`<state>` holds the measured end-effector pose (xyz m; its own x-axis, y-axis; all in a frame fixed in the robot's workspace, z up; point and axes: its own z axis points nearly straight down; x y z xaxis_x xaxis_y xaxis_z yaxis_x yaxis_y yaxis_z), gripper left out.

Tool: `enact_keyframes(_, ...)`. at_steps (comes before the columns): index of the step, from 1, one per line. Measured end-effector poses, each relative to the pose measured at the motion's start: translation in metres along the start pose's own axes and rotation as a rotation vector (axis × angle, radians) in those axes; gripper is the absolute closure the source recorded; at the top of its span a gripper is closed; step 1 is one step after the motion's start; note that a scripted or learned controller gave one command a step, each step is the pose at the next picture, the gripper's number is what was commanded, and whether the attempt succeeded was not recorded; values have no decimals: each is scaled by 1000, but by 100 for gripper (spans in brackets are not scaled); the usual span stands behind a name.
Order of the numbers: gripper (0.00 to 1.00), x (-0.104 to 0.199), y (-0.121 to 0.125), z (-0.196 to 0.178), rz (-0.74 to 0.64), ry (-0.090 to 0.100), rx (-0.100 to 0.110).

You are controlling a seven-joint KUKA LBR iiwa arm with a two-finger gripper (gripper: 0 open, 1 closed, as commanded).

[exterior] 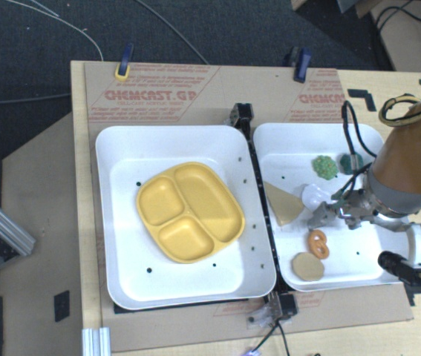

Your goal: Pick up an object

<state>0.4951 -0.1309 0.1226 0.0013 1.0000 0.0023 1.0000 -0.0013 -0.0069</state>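
Four small items lie near the gripper (327,215); its closure I cannot tell. Just below, the pretzel (318,243) looks light, rigid, brittle; pinch across its loop.

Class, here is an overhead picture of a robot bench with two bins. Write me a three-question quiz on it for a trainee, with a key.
1. True or false: the yellow three-compartment plastic plate lies in the right white bin.
2. Which is nearest the camera-side rim of the right bin? A. green broccoli-like toy B. round tan biscuit-like disc C. orange pretzel-shaped toy
3. Fill in: the end effector hangs over the ____ bin.

Key: 1 false; 2 B; 3 right.
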Motion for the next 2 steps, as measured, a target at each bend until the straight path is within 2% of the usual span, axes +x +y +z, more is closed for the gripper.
enact_keyframes(1,0,0,0,40,0,-1,-3)
enact_keyframes(2,100,1,1,27,-1,-2,-9)
